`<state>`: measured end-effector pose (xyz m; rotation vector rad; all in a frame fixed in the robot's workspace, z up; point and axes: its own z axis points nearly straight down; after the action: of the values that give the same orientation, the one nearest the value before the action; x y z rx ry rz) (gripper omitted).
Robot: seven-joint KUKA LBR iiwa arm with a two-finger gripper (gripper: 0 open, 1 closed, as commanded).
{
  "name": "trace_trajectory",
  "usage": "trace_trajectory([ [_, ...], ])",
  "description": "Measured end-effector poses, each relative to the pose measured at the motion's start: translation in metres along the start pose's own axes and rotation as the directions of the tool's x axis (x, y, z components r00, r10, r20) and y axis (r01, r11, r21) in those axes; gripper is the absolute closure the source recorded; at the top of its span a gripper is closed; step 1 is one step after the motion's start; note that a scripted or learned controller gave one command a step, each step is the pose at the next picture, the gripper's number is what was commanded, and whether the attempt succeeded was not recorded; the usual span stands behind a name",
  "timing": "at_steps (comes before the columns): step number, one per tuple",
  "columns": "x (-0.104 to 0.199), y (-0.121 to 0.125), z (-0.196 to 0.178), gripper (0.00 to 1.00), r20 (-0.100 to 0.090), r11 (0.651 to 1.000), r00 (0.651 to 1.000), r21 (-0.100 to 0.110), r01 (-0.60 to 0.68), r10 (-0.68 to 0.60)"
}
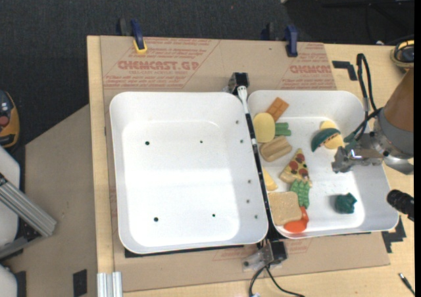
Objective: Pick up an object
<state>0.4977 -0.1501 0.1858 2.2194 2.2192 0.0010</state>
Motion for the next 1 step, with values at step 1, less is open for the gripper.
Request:
trace_trajectory([
  [1, 0.0631, -0.0191, -0.0099, 1.0, -0.004, 1.0, 1.0, 0.005, 0.001, -0.001],
])
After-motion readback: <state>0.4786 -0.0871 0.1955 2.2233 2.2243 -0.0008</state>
